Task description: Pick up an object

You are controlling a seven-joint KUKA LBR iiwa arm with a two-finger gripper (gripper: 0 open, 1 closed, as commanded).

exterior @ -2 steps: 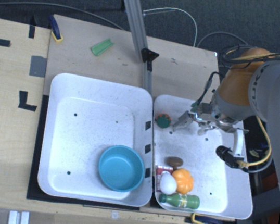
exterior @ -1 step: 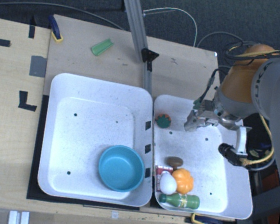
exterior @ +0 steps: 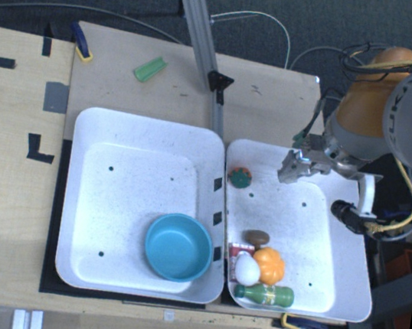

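The gripper [exterior: 291,172] is seen poised over the far part of the right bin [exterior: 340,293], and nothing is held in it; whether its fingers are apart or together cannot be told from this angle. A small green-and-red ball [exterior: 240,177] is found just to its left, near the divider. The rest is crowded at the near edge: a brown piece [exterior: 257,238], an orange [exterior: 269,264], a white egg [exterior: 247,270] and a green bottle [exterior: 266,294], all touching or nearly so. A blue bowl [exterior: 177,247] is left in the left bin [exterior: 87,180]. Trouble is likely to be met in that cluster: round things could be nudged aside or squeezed out, and the ball could be rolled against the wall.
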